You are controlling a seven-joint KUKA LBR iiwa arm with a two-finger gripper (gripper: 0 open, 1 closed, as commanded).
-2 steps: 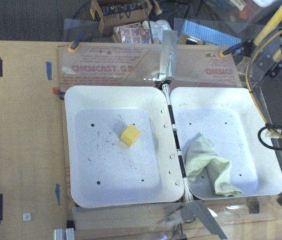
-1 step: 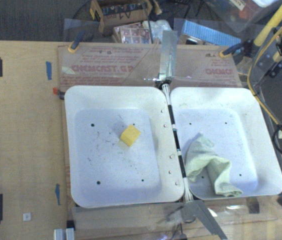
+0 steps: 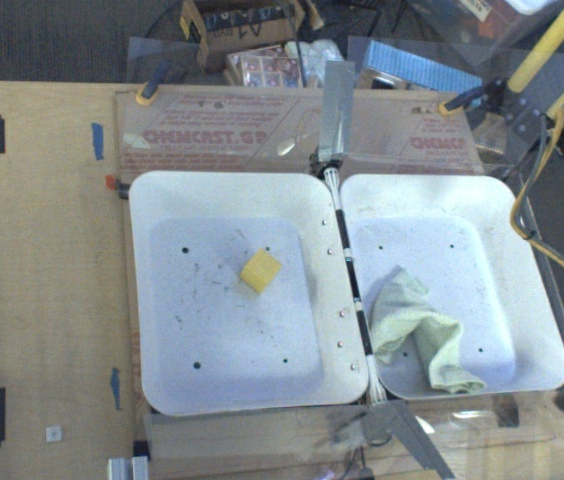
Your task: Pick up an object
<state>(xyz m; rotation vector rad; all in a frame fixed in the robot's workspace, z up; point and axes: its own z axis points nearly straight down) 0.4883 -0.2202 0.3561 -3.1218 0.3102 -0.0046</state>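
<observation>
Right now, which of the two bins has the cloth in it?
The right bin: the crumpled pale cloth lies by its near left corner. The left bin holds a yellow block.

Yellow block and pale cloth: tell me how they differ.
The yellow block is small, solid and square-edged; the pale cloth is larger, soft and crumpled. The block is bright yellow, the cloth a washed-out yellow-green. The block lies in the left bin, the cloth in the right bin. Both rest on bin floors.

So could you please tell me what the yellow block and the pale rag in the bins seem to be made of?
The yellow block looks like matte foam or sponge: dull faces, soft edges, no shine. The pale rag seems to be soft cloth, since it lies crumpled in loose folds. Both bins look like smooth white plastic.
</observation>
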